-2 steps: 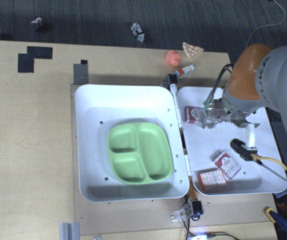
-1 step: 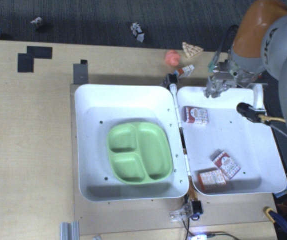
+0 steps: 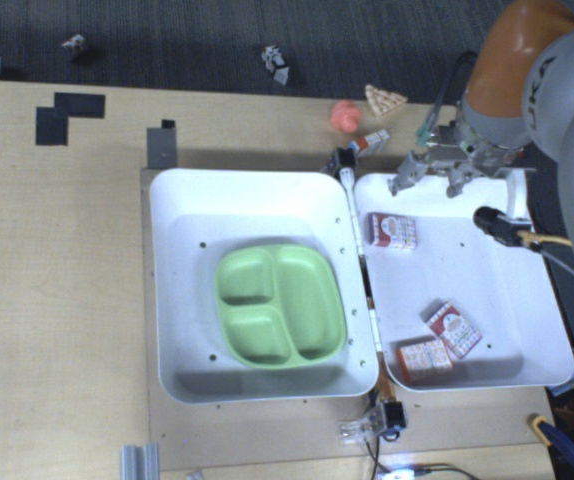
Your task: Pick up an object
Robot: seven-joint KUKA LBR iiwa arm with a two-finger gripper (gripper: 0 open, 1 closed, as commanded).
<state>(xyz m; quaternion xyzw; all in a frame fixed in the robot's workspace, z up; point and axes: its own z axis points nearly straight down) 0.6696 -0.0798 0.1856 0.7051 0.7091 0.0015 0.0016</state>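
Watching three small red-and-white cartons: one [image 3: 392, 231] lying at the right bin's [image 3: 527, 308] far left, two [image 3: 453, 329] [image 3: 425, 357] near its front. A green divided tray [image 3: 277, 304] is filling the left bin [image 3: 172, 298]. My gripper [image 3: 429, 177] is hovering over the right bin's far rim, fingers apart, holding nothing.

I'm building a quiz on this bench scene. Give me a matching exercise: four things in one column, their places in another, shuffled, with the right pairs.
Things:
1. green divided tray
2. single red-and-white carton
3. pair of red-and-white cartons
4. pincer

Places:
A. near end of the right bin
B. above the far edge of the right bin
C. middle of the left bin
D. far left part of the right bin

Pairs: 1-C, 2-D, 3-A, 4-B
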